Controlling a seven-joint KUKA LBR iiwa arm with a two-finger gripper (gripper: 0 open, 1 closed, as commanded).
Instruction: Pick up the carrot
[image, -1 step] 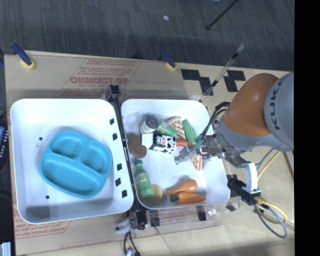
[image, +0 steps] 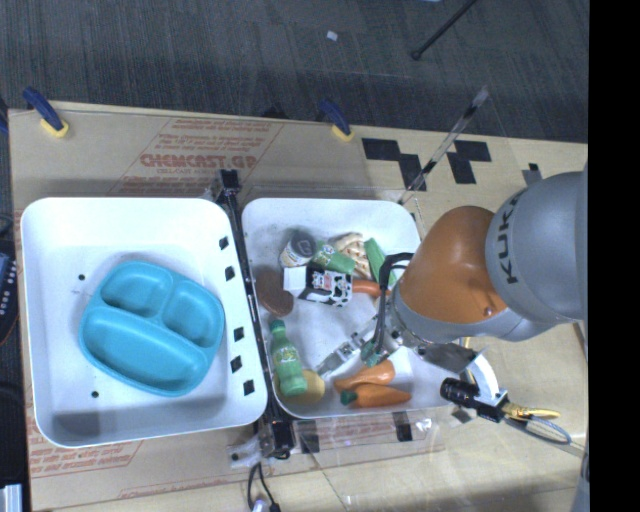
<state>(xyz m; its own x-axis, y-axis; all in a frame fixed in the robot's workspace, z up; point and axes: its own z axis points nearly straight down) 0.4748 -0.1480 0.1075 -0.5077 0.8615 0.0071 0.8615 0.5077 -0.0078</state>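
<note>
Reaching in from the right, the grey arm (image: 530, 260) with its orange band (image: 455, 275) hangs over the right bin (image: 262, 225). The claw (image: 368, 350) sits low in that bin, just above the carrots; whether it is spread or pressed together cannot be told, and nothing is seen pinched in it.

Two carrots lie near the front wall of the right bin. The upper carrot (image: 372, 376) is just beside the claw; the lower carrot (image: 380, 396) lies just in front of it, close to the rim.

Other contents of the right bin:
- a green bottle (image: 287, 360) at the front left;
- a black-and-white carton (image: 327, 283) near the middle, its print too small to read;
- a small can (image: 299, 247) behind it.

The left bin (image: 40, 300) holds a blue divided tray (image: 150, 325).

Red print on the cardboard (image: 150, 150) covering the table reads "CHEMCAST GP". White letters on the arm read "KU".
</note>
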